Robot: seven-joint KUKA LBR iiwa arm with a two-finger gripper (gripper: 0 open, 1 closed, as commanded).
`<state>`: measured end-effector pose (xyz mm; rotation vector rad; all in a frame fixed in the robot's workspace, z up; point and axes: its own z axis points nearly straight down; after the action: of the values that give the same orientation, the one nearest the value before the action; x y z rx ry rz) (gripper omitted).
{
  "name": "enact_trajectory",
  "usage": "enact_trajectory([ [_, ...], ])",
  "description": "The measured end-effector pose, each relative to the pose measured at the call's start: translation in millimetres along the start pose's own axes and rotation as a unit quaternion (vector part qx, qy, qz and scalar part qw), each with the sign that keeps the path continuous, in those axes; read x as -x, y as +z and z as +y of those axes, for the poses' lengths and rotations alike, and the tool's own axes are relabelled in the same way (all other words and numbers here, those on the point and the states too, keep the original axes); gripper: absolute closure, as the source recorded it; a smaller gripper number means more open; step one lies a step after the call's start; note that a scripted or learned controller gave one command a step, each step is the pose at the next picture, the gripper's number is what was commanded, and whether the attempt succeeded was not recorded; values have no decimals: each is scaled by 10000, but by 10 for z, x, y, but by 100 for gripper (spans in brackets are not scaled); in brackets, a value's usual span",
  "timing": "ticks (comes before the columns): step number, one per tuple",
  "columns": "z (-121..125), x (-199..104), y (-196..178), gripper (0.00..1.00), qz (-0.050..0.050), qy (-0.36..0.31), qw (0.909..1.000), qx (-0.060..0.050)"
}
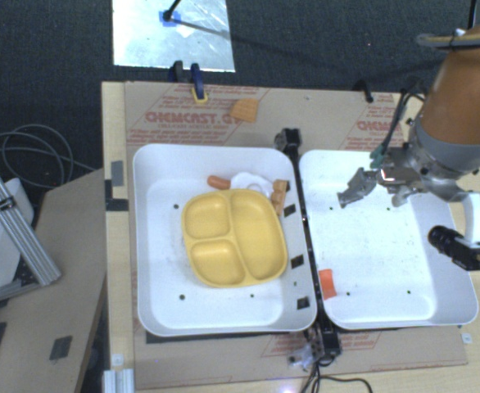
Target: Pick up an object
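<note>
1. Camera view's left bin [150, 285] held a yellow 3-compartment plate [233, 237], with an orange sausage [219, 182] and a tan block [279, 193] at its far edge.
2. An orange block [328, 283] lay in the right bin [404, 301], at its front-left corner.
3. The gripper [356, 193] hung over that bin's rear, well apart from the orange block; whether it was open or closed could not be told.

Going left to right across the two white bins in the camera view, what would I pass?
yellow divided plate → small orange block → gripper
</note>
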<state>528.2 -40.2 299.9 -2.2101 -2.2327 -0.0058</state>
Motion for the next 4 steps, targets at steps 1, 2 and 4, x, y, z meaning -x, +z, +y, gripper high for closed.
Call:
enact_trajectory([
  [1, -428, -153, 69, 0, -8, 20, 10000, -18],
  [2, -318, -448, -1207, 0, -6, 4, 10000, 74],
  [4, -405, -341, 256, 0, -13, 44, 10000, -50],
])
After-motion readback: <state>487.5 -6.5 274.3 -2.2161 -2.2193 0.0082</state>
